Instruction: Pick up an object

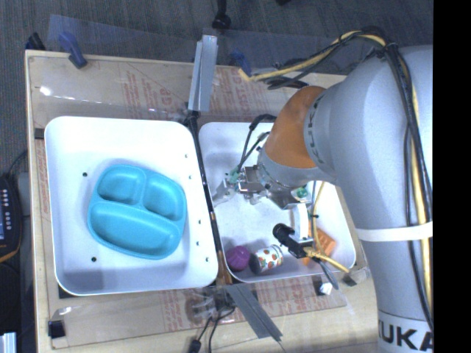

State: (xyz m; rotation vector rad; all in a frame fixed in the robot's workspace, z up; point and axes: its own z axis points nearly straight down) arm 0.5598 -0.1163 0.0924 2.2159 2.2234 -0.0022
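Right bin (221,142): gripper (237,186) lowered near its left wall; finger state cannot be told. Purple ball (238,257) and small printed can (267,259), touching, lie below the gripper, apart from it; orange piece (324,241) further right. Left bin (66,134): blue divided tray (137,209), well left.

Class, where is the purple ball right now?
The purple ball lies in the right bin, near its front left corner, just left of the small jar.
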